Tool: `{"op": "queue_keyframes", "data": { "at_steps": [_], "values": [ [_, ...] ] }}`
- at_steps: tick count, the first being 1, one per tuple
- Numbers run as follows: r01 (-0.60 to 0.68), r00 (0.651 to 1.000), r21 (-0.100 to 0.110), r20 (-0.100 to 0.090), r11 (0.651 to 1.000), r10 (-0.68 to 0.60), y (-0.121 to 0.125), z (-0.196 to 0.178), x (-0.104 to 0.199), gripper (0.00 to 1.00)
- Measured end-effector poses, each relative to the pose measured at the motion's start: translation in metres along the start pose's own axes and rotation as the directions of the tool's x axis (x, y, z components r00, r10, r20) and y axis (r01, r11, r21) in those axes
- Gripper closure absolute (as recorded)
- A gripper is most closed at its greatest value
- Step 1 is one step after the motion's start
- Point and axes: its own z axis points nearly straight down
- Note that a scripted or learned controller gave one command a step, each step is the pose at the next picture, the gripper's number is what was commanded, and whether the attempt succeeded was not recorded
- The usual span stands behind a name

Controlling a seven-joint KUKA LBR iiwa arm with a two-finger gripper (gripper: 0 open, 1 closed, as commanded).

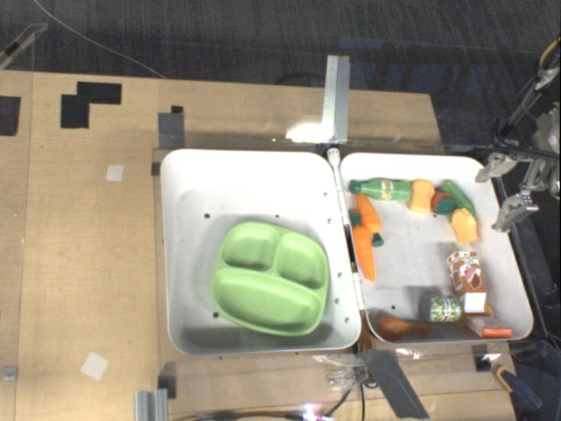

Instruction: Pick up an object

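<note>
While toys crowd its rim, bare floor mid right bin (pixel 412 253); claw (pixel 524 191) (grip state indiscernible) at the right edge.

A green bottle (pixel 384 189), two carrots (pixel 365 235), a can (pixel 445 309) and other small toy foods lie scattered in the right bin (pixel 412 261).

No legible text anywhere. Green bottle (pixel 383 189) in the right bin (pixel 517 279) has a yellow label band, print too small to read. Small green can (pixel 445 309) carries a pale label, blurred. Brown-and-white carton (pixel 465 273) shows patterned printing, no letters resolvable. Black square markings (pixel 90 101) on the worktop (pixel 79 261) are plain blocks, not characters.
</note>
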Motion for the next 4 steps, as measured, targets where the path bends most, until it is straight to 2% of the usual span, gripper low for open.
{"op": "queue_keyframes", "data": {
  "at_steps": [1, 2, 3, 4],
  "values": [
    [-0.022, 1.000, -0.004, -0.012, 1.000, 0.022, 0.002, 0.155, 0.048, 0.00],
    [-0.135, 0.991, 0.001, 0.007, 0.991, 0.135, 0.001, 0.187, 0.069, 0.00],
    [-0.104, 0.995, 0.004, 0.013, 0.995, 0.103, 0.008, 0.186, 0.085, 0.00],
    [0.127, 0.992, 0.005, 0.014, 0.992, -0.127, 0.063, 0.185, 0.084, 0.00]
  ]
}}
